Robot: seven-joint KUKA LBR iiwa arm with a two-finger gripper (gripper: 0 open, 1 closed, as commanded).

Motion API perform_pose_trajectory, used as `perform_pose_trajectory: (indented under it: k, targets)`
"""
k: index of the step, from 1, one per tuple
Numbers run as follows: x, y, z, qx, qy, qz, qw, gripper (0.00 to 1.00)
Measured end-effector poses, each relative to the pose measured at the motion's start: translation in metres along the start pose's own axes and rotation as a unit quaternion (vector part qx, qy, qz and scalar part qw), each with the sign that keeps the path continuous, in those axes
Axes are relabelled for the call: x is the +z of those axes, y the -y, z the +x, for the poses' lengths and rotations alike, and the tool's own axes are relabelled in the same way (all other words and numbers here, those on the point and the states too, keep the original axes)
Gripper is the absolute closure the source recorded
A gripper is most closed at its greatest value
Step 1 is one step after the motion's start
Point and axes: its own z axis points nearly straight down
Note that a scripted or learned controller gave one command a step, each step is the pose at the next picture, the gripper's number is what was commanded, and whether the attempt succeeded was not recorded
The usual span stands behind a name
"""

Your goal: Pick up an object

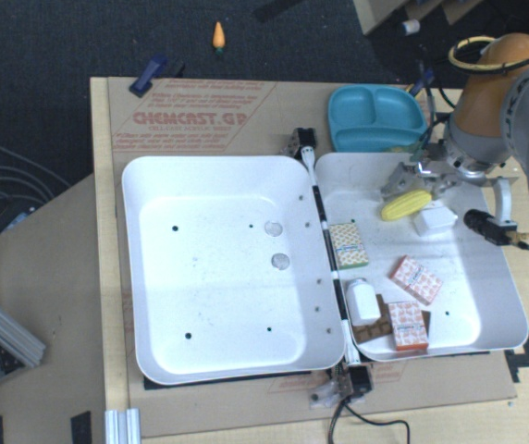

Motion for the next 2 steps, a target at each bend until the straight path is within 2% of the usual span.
perform_pose_trajectory:
  k: [1, 2]
  targets:
    - [-0.0112, -0.0012, 0.0002, -0.001, 0.001, -0.002, 1.0000, 1.00]
    - [-0.0111, -0.0011, 0.0002, -0.001, 0.001, -0.002, 1.0000, 0.00]
